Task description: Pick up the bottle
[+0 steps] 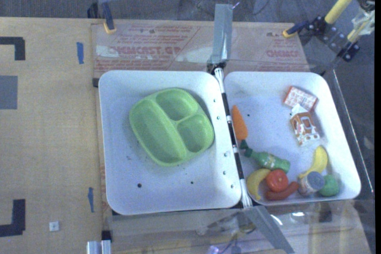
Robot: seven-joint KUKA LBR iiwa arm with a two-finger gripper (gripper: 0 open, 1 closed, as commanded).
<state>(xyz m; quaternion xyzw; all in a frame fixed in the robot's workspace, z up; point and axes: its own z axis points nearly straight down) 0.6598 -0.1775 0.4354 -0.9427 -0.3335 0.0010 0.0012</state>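
- Tabletop [47, 128]: bare tan surface on the left, with a few dark and blue marks
- Left bin [119, 181]: it carries a green divided plate [172, 126] lying flat near the middle
- Right bin [262, 104]: an orange carrot [239, 122] lies along the left wall; just below it is the bottle [266, 159]
- Bottle: small, green, on its side, dark cap pointing up-left toward the carrot, body slanting down-right; its lower end touches or nearly touches a yellow piece [257, 181] and a red tomato [277, 179]
- Handling, as a judgement: it looks like light, stiff toy plastic, smooth and round, so it may roll or slip; take it across the mid-body, fingers square to its long axis, where the sides are freest of neighbours
- Further right: two small cartons [302, 117], a banana [320, 159], a grey-capped item [314, 181] and a green ball [331, 185] crowd the lower corner
- Hard to read: the bottle's label is too small; the pile at the bottom overlaps, so contacts there are uncertain
- End effector: I cannot tell its state from this view
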